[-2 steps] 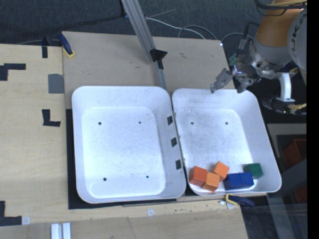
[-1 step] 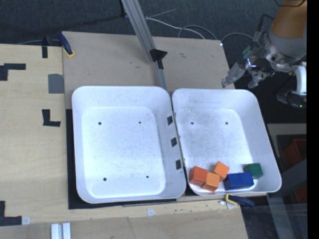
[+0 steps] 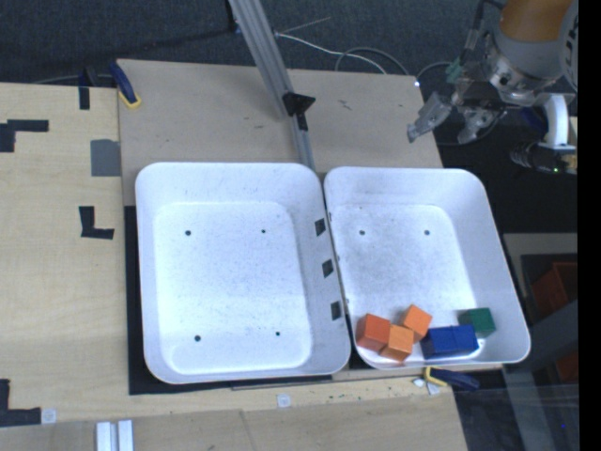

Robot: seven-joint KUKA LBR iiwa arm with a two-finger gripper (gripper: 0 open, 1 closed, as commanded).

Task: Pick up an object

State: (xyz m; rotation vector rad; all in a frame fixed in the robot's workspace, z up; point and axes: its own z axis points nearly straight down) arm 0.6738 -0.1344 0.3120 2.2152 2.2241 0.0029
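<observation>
The gripper (image 3: 449, 120) hovers above the worktop (image 3: 207, 120) beyond the right bin (image 3: 488, 216); jaws parted, holding nothing. Orange blocks (image 3: 394, 331), a blue block (image 3: 449, 341) and a green block (image 3: 480, 320) cluster at that bin's near edge.

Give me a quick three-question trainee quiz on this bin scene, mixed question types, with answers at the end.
1. True or false: the blocks lie in the left bin.
2. Multiple choice: where in the right bin do the blocks sit? A) far edge B) middle C) near edge
3. Fill in: the gripper is over the ___, beyond the bins.

Key:
1. False; the orange blocks, blue block and green block are in the right bin.
2. C
3. bench
</observation>
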